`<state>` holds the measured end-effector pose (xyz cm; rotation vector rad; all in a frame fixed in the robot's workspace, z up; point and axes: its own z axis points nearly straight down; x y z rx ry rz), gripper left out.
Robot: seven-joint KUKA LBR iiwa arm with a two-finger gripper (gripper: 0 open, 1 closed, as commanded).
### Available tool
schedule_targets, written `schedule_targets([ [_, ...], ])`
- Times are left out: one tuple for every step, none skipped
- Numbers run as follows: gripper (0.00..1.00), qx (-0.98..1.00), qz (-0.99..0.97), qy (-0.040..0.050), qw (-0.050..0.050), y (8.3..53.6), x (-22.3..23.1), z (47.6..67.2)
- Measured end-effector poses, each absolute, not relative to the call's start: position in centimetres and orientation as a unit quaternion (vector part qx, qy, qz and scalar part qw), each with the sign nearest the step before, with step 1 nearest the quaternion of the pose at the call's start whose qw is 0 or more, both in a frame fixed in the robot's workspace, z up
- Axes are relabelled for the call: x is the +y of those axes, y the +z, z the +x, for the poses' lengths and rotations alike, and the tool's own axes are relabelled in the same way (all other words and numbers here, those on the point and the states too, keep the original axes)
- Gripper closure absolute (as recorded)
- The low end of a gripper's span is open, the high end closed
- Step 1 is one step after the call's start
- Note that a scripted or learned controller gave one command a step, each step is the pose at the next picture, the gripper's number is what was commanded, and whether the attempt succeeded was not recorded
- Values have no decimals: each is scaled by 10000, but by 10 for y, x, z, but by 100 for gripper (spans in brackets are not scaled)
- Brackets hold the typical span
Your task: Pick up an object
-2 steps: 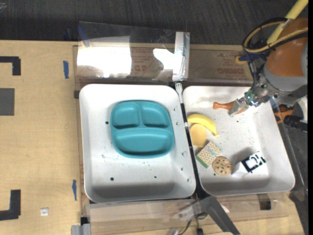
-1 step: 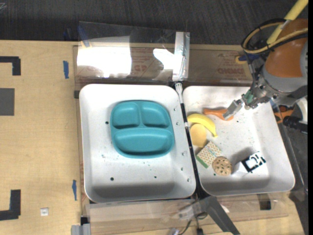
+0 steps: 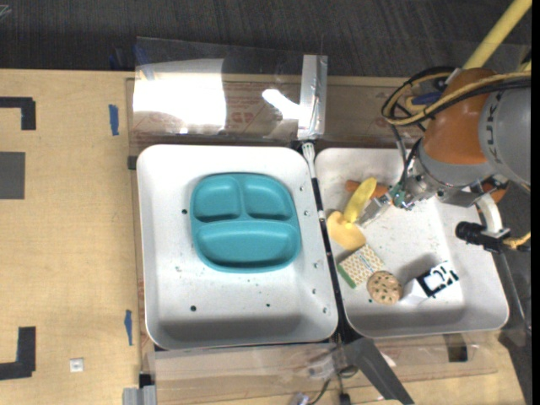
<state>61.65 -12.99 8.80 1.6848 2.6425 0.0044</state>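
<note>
The right bin (image 3: 472, 306) holds several small items. A yellow banana-shaped piece (image 3: 363, 195) lies at its upper left, with a yellow lump (image 3: 344, 230) just below it. A patterned cracker (image 3: 359, 264), a round chocolate-chip cookie (image 3: 383, 287) and a black-and-white block (image 3: 437, 280) sit nearer the front. An orange piece (image 3: 353, 185) peeks out behind the banana. My gripper (image 3: 377, 210) is low inside this bin, touching or right beside the banana's lower right side. The arm's orange band (image 3: 456, 129) hangs above the bin's back right corner.
The left bin (image 3: 160, 251) carries a teal divided plate (image 3: 245, 222) in its middle. A narrow ridge (image 3: 321, 243) separates the two bins. Clear plastic sheeting (image 3: 219, 99) stands behind the left bin. Cables (image 3: 413, 99) loop near the arm.
</note>
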Motion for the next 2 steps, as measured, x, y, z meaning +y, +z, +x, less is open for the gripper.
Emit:
schedule_targets([
  [100,8429,5380,31,74,100,-130,619],
  [0,8429,5381,28,67,100,-130,618],
])
